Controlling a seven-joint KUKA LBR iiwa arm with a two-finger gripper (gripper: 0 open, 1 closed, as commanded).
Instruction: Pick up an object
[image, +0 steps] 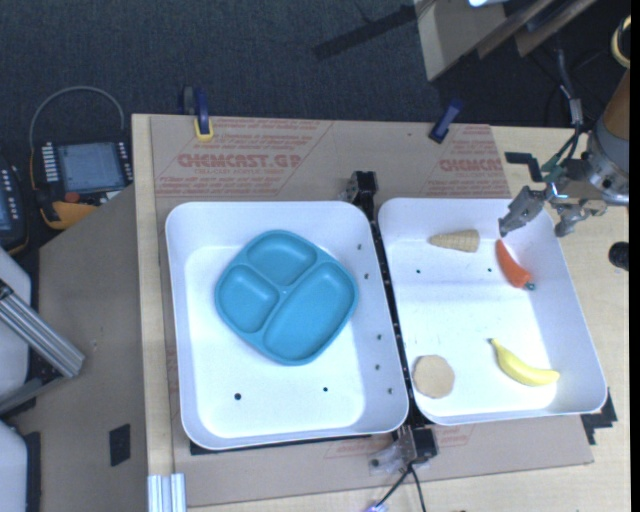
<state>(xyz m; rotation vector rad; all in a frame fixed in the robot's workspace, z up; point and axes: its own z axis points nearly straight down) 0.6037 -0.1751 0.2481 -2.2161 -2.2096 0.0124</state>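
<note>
The jaws (541, 213) hang spread open over the right bin's (560, 400) far right corner, holding nothing. Just below them lies a carrot (512, 265) — apart from the fingers. A cone (455, 240), a banana (522, 366) and a cookie (433, 375) also lie there. The left bin (200, 400) holds a blue plate (286, 296).

Reaches in from the right side of the bench at the far right corner: grey arm wrist (612, 150) partly cut off by the view's edge. Below it, metal two-finger gripper (540, 215) spread open, one finger (520, 213) angled left and down, the other finger (566, 222) to its right; nothing between them.
</note>
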